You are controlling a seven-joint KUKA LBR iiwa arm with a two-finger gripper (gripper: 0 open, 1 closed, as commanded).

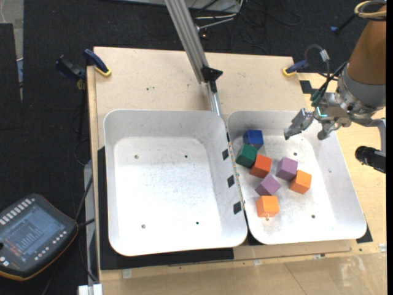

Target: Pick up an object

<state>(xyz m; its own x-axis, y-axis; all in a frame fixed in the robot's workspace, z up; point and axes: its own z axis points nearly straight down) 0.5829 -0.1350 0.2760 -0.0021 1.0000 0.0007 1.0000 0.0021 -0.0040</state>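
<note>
Lower the tool (310, 126), fingers spread and holding nothing, squarely over the blue block (253, 137) in the right bin (344, 195) before closing.

Even overhead light, soft shadows, bright white bins (166, 125), sharp focus.

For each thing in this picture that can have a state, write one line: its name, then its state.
gripper: open, above the right bin's far end, holding nothing
blue block: lying in the right bin, touching the green block
green block: lying against an orange block
orange blocks: three, all lying loose
purple blocks: two, lying loose
right bin: holds all seven blocks
left bin: flat on the bench
</note>
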